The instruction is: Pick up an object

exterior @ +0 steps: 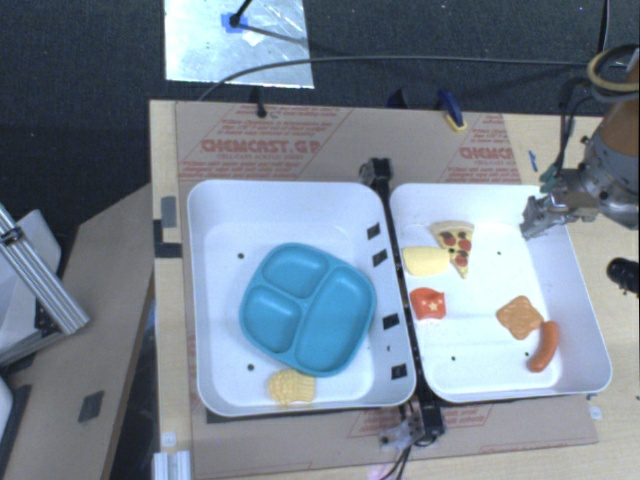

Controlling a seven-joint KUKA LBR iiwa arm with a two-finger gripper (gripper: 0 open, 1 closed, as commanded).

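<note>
Grey two-finger gripper (pixel 537 216) sat over the right white bin's (pixel 580 298) upper right edge, nothing visibly in its grasp. Candidates in that bin: pizza slice toy (pixel 456 244), pale yellow piece (pixel 425 261), red piece (pixel 428 303), tan toast (pixel 520 317), orange sausage (pixel 542 347).

Bright, even overhead light, soft shadows, glare on the foil sheet (pixel 237 26), slightly soft focus.

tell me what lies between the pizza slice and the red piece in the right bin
The pale yellow piece lies partly between pizza slice and red piece, offset left, in the camera view.
</note>
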